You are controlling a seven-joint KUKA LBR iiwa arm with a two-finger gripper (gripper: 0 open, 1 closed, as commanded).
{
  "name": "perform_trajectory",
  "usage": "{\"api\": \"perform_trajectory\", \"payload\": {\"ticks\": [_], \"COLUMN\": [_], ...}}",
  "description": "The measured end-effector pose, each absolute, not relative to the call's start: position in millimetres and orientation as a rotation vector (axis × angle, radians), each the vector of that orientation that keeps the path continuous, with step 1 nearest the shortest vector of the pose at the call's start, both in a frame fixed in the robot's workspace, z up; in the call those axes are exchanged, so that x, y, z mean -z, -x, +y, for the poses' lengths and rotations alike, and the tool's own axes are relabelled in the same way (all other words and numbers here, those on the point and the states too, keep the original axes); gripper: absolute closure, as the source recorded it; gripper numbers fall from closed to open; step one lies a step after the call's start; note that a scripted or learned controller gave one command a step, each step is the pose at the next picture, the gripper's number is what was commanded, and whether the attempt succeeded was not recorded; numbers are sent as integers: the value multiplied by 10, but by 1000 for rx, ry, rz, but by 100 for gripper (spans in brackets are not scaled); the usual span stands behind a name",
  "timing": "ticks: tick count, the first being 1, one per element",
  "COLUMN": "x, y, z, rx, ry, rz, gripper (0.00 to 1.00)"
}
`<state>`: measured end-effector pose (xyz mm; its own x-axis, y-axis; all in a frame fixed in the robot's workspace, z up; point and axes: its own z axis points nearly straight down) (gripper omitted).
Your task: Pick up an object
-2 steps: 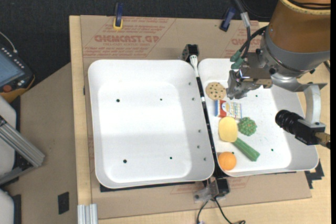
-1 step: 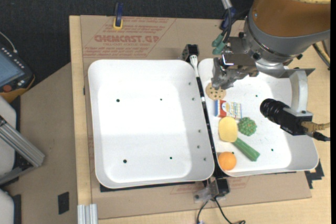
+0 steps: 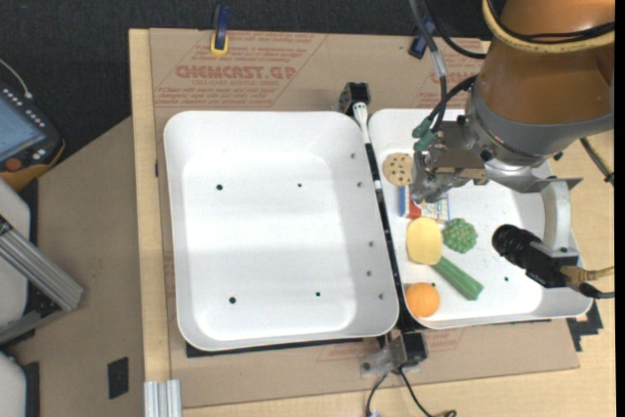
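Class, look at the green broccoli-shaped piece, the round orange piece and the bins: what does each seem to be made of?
Broccoli piece: probably moulded plastic, matt, with a uniform green colour and a knobbly head. Orange piece: likely plastic too, smooth and evenly coloured. Bins: thin white plastic, slightly glossy, with rounded formed corners.

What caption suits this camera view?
Gripper lowered into right bin above yellow toy, beside cookie and broccoli.
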<state>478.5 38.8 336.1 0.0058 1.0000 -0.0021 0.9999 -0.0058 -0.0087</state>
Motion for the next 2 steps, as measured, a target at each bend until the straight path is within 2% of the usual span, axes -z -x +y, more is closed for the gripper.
{"api": "perform_trajectory", "payload": {"ticks": [1, 2], "x": [-3636, -4033], "y": [-4885, -5026], "z": [455, 815], "rx": [5, 9], "ry": [2222, 2219], "rz": [-2225, -2229], "gripper": [100, 100]}}
